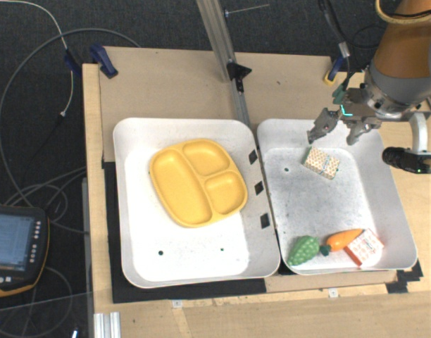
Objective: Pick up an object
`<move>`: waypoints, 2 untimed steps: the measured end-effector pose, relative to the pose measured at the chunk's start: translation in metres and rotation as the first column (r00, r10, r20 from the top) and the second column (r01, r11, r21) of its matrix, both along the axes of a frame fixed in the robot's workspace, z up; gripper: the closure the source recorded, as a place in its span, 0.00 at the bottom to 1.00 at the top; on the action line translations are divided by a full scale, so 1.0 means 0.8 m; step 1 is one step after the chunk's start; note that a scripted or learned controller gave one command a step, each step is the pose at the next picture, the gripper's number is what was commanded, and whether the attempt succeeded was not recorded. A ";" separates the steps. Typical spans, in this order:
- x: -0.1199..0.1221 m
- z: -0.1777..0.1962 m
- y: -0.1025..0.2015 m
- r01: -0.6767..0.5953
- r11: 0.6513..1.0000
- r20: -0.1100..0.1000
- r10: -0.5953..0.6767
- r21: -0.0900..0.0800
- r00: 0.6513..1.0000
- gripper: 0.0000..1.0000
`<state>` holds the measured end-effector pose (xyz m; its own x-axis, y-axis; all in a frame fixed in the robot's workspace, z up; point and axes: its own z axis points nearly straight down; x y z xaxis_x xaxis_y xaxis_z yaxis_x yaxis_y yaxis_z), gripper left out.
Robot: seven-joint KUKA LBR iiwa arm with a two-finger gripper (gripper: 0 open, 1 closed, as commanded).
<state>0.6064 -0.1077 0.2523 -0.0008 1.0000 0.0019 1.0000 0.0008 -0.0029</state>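
My gripper [340, 129] hangs over the far end of the right bin [328, 210], its two fingers spread apart and open with nothing between them. Just below and slightly left of the fingertips lies a small patterned white-and-tan box [322, 163] on the bin floor. At the near end of the same bin sit a green bumpy toy [304, 251], an orange carrot-like toy [342, 239] and a small orange-and-white carton [365, 248], close together.
The left bin [194, 255] holds a yellow three-compartment plate [198, 182]. A metal pole [219, 34] rises behind the bins. Black clips [258, 187] sit along the seam between the bins. A tablet [15, 245] lies off the bench at left.
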 end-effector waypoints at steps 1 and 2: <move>-0.005 -0.054 -0.003 0.001 1.000 -0.003 -0.001 0.000 1.000 0.00; -0.004 -0.108 0.002 0.000 1.000 -0.004 0.000 0.000 1.000 0.00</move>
